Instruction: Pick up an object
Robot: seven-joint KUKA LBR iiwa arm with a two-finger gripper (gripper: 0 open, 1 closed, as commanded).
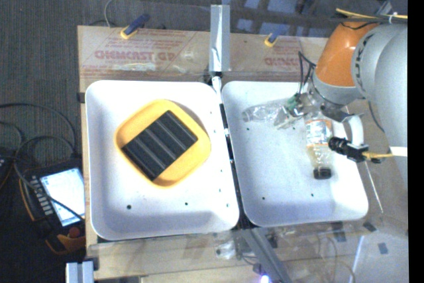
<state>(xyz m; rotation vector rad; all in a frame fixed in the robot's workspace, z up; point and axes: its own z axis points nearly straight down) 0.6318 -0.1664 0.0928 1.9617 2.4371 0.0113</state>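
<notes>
camera view: one yellow tray (163, 142) is seen in the left bin (106, 209); one, maybe two, clear plastic bottles (318, 136) in the right bin (278, 202). gripper (311, 103) state cannot be told.

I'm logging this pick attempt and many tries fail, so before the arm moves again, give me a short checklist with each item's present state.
1. Target present in right bin: ok, a clear plastic bottle with a dark cap lies there.
2. Other clutter near target: not ok, a crumpled clear wrapper lies just left of the bottle's upper end.
3. End effector over the right bin: ok, it sits at the bottle's upper end.
4. Bottle actually gripped: cannot tell, the wrist hides the contact.
5. Left bin contents apart from arm: ok, the yellow dish with black insert lies apart.
</notes>
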